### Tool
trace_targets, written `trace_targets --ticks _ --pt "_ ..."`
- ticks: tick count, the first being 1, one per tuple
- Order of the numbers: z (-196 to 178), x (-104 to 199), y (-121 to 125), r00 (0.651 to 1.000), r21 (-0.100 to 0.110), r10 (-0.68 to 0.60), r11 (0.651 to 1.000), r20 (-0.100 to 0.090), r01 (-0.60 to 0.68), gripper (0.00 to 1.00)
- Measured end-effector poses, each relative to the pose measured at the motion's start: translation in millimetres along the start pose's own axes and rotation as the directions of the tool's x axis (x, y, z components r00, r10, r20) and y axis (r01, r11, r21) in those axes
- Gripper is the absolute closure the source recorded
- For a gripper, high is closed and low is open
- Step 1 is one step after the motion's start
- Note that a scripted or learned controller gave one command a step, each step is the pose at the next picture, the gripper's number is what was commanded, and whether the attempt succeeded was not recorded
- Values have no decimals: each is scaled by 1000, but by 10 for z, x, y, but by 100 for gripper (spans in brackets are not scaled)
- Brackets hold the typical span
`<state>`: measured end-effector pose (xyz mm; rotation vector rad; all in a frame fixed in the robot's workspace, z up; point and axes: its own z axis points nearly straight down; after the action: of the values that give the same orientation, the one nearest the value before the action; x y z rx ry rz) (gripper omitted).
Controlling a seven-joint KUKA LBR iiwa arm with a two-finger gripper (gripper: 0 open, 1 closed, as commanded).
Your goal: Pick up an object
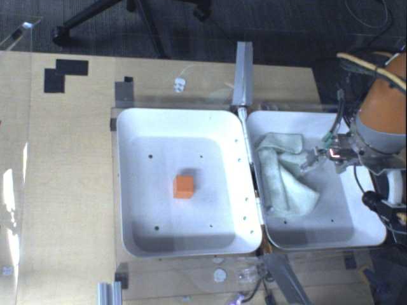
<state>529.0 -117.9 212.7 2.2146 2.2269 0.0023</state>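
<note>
Sitting in right bin: the pale cloth (285, 173), and you're looking at it lying crumpled against that bin's left wall, one corner bunching up toward the back and the rest spreading toward the front.
Gripper: you're seeing the gripper (316, 159) hanging right at the cloth's right edge, low in the bin. Whether it's actually touching the fabric, can't tell from this angle.
Jaws: honestly can't tell if they're apart or together, they're too small and dark against the cloth, so nothing is showing as pinched between them.
Arm: the arm (381, 116) is coming in from the right, orange band showing above the grey wrist, cables trailing around it.
Right bin: the right bin (331, 234) is holding just the cloth as far as you can see.
Left bin: the left bin (146, 234) is sitting just beside it, walls nearly touching.
Orange block: a small orange block (184, 187) is resting near the middle of the left bin's floor, well apart from the gripper.
Bench: the wooden bench (63, 189) is carrying both bins.
</note>
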Motion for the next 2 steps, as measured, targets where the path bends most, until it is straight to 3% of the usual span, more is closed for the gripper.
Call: trace_targets --ticks 1,2 --pt "1148 -84 96 993 -10 -115 993 3 115 0" --pt "1042 -72 110 993 -13 -117 993 1 117 100"
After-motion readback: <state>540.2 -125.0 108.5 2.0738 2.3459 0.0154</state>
